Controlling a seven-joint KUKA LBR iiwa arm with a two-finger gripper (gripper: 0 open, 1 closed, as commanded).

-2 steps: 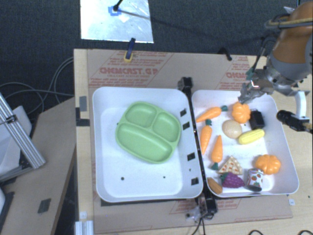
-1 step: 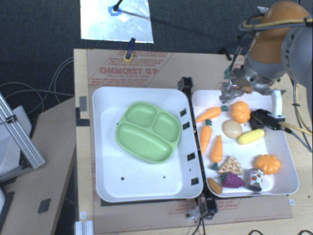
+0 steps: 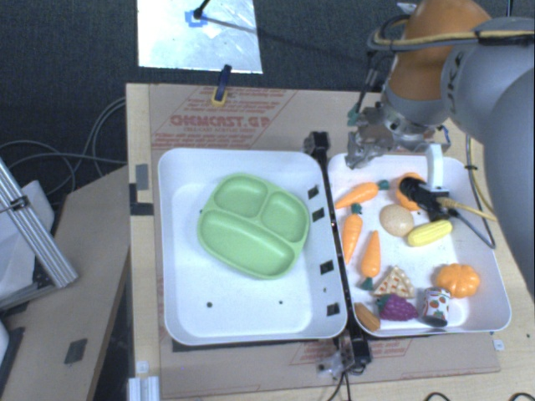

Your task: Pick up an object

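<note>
The gripper (image 3: 365, 153) hangs above the far left corner of the right bin (image 3: 493, 295), and I cannot tell its state from this view; nothing is seen held in it. I judge the step is the approach, with no object chosen yet. The closest one is a carrot (image 3: 357, 195), lying just below the gripper, with two more carrots (image 3: 361, 242) near the divider (image 3: 330, 224). The next move needs a descent and a clean closing around one piece. The toys lie crowded, so room is small; the egg (image 3: 396, 219) and corn (image 3: 429, 232) are close. The left bin (image 3: 184, 307) holds a green plate (image 3: 252, 225)
</note>
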